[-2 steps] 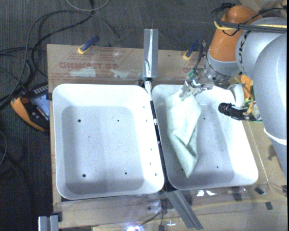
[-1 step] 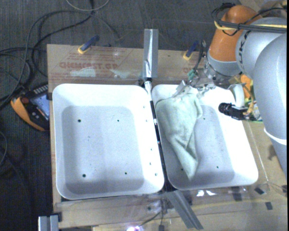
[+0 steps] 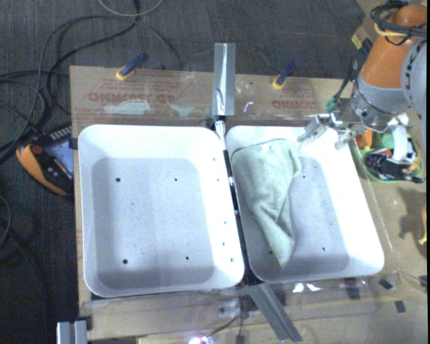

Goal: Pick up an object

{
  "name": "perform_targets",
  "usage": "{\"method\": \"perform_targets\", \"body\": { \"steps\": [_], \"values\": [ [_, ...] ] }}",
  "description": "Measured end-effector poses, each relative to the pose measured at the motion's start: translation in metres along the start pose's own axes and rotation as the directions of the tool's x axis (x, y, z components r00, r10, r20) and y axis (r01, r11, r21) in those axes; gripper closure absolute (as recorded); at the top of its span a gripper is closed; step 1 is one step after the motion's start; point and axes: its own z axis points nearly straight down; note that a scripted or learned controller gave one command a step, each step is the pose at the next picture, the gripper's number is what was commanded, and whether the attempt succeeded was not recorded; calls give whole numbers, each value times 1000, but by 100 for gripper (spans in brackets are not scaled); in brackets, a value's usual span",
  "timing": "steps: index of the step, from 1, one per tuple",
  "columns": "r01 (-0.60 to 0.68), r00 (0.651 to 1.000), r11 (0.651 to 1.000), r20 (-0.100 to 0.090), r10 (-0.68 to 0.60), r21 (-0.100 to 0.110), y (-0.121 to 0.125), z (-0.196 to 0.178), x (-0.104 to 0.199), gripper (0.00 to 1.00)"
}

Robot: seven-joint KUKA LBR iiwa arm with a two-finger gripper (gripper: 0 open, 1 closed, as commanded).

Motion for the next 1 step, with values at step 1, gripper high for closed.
{"method": "perform_targets", "body": {
  "steps": [1],
  "values": [
    [397,918,918,0,-397,-5,-7,103,-30,0]
  ]
}}
